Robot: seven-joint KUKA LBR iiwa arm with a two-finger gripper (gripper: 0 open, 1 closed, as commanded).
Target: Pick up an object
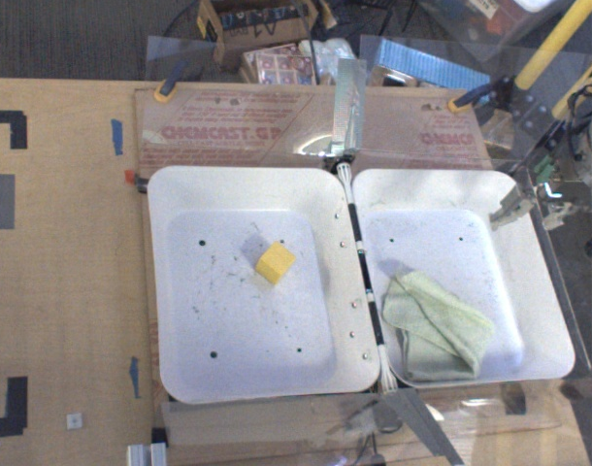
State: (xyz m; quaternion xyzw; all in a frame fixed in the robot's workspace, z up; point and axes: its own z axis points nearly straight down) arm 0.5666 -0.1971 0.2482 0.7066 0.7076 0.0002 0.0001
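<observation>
Presently, from the fixed camera view above the bench [63,289], two shallow white plastic bins sit side by side, touching along their inner rims.

Left white bin [180,357]: one small yellow block [275,262] lies flat on the floor, a little above the middle and well apart from every wall. Dark specks are scattered on the floor around it.

Right white bin [442,236]: one crumpled pale green cloth [437,324] lies bunched in the near part, close to the inner wall and the near rim.

Tool [517,205]: a grey part that I take to be the tool hangs over the far right corner of the right bin. It is well apart from the cloth and further still from the block. Whether it is spread or pressed together I cannot tell, as it is small and mixed with clutter behind it. Nothing is seen in its grip.

Status, as a judgement: the pick has not begun, and either object could serve.

Risks noted:
- The cloth is soft and folded. A descent onto a thin fold may catch only one layer, which could slip out on the lift.
- The cloth lies near the inner wall, so a descent aimed too close to it may strike the rim.
- The block sits turned at an angle to the bin walls. A closing that meets its corners rather than its flat sides may spin it or push it away.
- The bin floor looks smooth, so a nudged block would probably slide.
</observation>
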